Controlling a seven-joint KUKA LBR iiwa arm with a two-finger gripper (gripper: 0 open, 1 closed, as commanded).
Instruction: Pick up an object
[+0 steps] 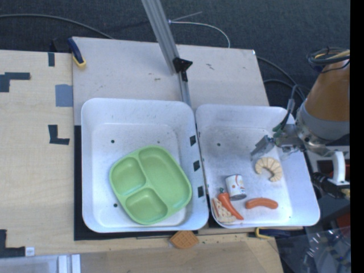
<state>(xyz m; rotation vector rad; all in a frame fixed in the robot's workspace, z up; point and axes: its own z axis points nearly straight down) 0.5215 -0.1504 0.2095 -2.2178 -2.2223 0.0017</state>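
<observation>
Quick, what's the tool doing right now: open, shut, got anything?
Tool: cannot be told open or closed from this view; nothing seen in its grasp. It sits in the right bin, just above the croissant.

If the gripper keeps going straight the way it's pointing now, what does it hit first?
The gripper points left and down into the right bin. Likely it meets that bin's bare floor first; the croissant lies just beside the line. Depth is unclear from above.
</observation>
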